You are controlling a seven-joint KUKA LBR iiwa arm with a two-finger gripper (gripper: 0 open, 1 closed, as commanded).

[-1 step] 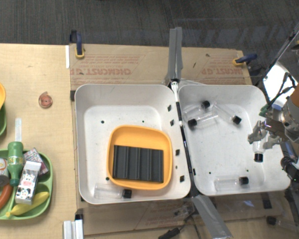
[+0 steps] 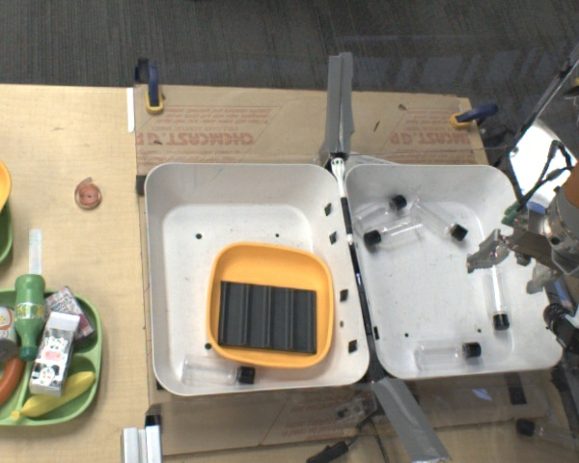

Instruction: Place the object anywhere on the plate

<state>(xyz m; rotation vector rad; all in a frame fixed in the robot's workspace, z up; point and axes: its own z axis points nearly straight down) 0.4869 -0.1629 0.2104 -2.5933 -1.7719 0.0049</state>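
Clear vials (image 2: pixel 396 230) lay scattered in the right bin (image 2: pixel 434 355), plate (image 2: pixel 270 263) in the left. Likely light, stiff, slick — best pinched mid-tube. End effector (image 2: pixel 507 249) at the right rim; couldn't tell its state.

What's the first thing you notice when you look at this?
The bright orange plate in the left bin jumps out, with a dark ribbed block lying on it. In the right bin, clear tubes with black caps lie scattered, and the gripper hangs at its right edge.
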